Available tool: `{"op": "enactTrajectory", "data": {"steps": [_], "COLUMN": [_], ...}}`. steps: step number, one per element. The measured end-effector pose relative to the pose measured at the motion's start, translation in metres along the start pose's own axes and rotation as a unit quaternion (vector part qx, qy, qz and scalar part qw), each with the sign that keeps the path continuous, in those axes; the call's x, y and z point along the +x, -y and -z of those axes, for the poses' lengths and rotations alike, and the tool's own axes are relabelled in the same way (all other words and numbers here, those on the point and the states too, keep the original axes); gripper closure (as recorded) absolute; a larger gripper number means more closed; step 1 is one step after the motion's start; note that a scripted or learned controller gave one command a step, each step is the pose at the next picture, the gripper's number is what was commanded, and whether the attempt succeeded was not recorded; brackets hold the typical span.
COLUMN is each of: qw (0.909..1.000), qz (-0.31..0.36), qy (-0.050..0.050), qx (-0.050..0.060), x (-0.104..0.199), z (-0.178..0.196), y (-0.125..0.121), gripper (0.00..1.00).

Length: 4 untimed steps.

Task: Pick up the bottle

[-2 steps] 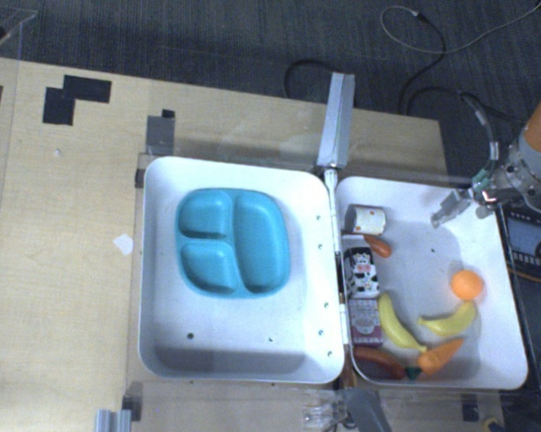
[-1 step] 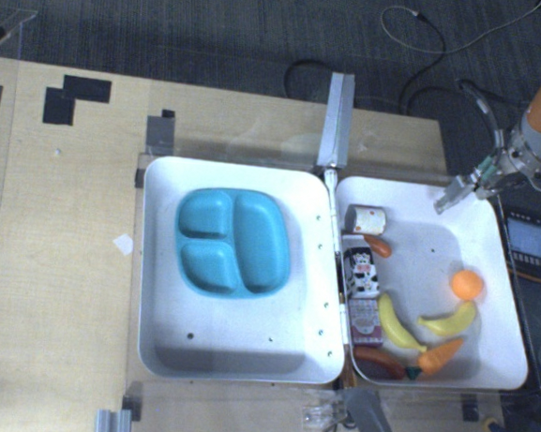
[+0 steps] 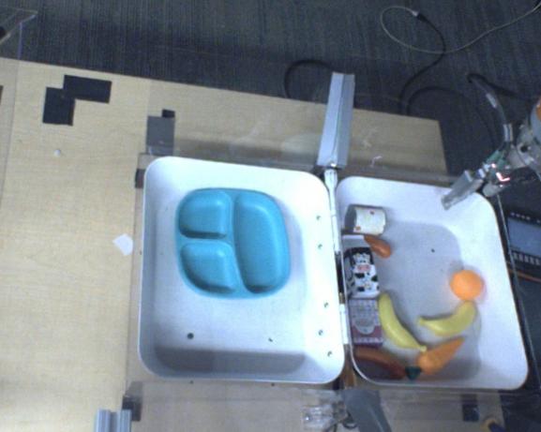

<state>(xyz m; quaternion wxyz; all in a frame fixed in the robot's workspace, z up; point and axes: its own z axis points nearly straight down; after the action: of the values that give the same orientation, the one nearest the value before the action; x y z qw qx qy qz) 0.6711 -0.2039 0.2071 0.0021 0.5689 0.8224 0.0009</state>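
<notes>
Starting at the near rim of the right-hand shallow white bin [image 3: 511, 372]: a dark red toy pepper [image 3: 382, 364] and an orange toy carrot with a green top [image 3: 437, 355] lie against the front wall. Just behind them are two yellow toy bananas, one [image 3: 397, 325] near the bin's middle and one [image 3: 450, 320] to its right. A small orange ball [image 3: 467, 285] sits just beyond the right banana. The target, a long plastic bottle with a black-and-white print and a reddish label [image 3: 363, 298], lies on its side along the left wall of this bin, and the nearer banana looks to be touching it or just beside it. Beyond the bottle are a small orange piece [image 3: 377, 247] and a short white cylinder with a dark band [image 3: 365, 219]. The left-hand shallow white bin [image 3: 147, 341] holds a blue divided plastic plate [image 3: 235, 240]. Farthest off, the grey two-finger gripper [image 3: 465, 191] hangs over the far right corner of the right bin, well apart from the bottle. Claw apart or together: cannot tell at this size. Judged step: the approach has not begun. The next move calls for travel across to the left wall, the claw lined up across the bottle's width, and a descent clear of the banana and wall.
</notes>
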Motion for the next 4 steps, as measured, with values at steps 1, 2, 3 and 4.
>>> {"op": "enactTrajectory", "data": {"steps": [1, 2, 3, 4], "qw": [0.9998, 0.9998, 1.0000, 1.0000], "qz": [0.020, 0.021, 0.001, 0.008], "qy": [0.001, 0.003, 0.002, 0.001], "qx": [-0.002, -0.005, -0.002, -0.002], "x": [0.024, 0.023, 0.002, 0.042], "z": [-0.111, -0.099, -0.016, -0.030], "y": [0.068, 0.066, 0.006, -0.016], "gripper": [0.00, 1.00, 1.00, 1.00]}}
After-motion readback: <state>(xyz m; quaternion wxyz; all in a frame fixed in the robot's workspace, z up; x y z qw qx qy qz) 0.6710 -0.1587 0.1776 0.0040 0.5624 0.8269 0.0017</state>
